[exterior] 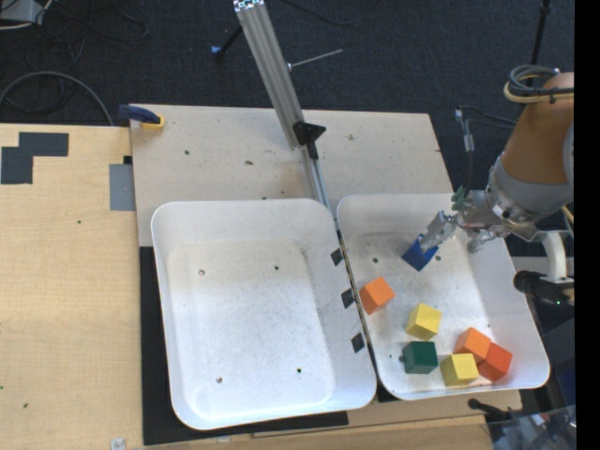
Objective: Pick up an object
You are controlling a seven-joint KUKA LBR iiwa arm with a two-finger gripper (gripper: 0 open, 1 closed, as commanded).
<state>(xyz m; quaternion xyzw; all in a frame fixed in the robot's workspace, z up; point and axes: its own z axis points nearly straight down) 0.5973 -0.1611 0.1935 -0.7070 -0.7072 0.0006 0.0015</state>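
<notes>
My gripper (457,232) hangs over the upper middle of the right bin (389,216), reaching in from the right. A blue block (421,252) sits tilted right at the gripper's lower left tip, touching it or just beneath it. Whether the block is gripped is not clear from this angle. Lower in the same bin lie an orange block (377,294), a yellow block (424,321), a green block (420,356), a second yellow block (459,368) and two orange-red blocks (486,352) close together.
The left bin (187,228) stands beside the right one, with black clips (348,297) along the shared rim. A slanted metal bar (277,73) rises behind the bins. The grey and orange arm (539,153) fills the right side.
</notes>
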